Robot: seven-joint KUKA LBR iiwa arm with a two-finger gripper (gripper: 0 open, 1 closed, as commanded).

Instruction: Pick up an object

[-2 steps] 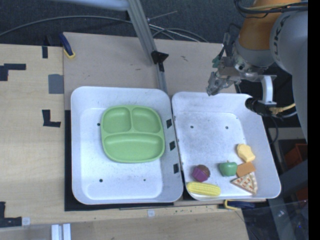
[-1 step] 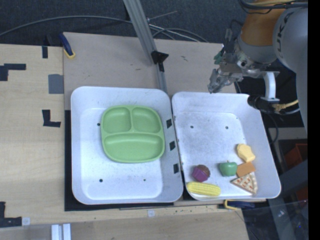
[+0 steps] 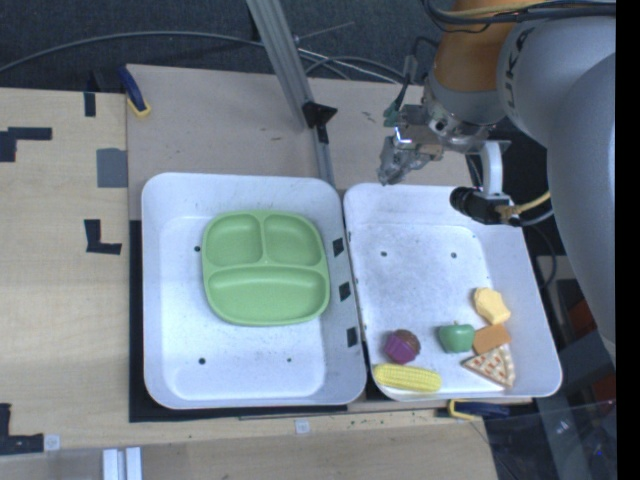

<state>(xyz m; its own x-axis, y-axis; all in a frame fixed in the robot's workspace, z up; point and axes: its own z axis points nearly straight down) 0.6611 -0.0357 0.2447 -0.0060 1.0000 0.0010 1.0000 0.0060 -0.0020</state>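
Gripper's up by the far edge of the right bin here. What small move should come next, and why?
Probably travel toward the near end of the right bin. The gripper hangs over its far rim, while the toy foods, such as the corn and purple piece, cluster there.

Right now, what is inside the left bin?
A green plate with three bare compartments lies flat in the left bin. The bin floor under the plate is covered, so I cannot see it.

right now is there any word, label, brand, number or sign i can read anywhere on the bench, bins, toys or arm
None can be read.
Grey arm housing with the orange band: a dark curved mark at its edge, possibly part of a letter, too cropped to read.
Green divided plastic plate: plain.
Two shallow white bins: only dark specks, no print.
Black tape pieces on the wooden bench: shapes, not letters.
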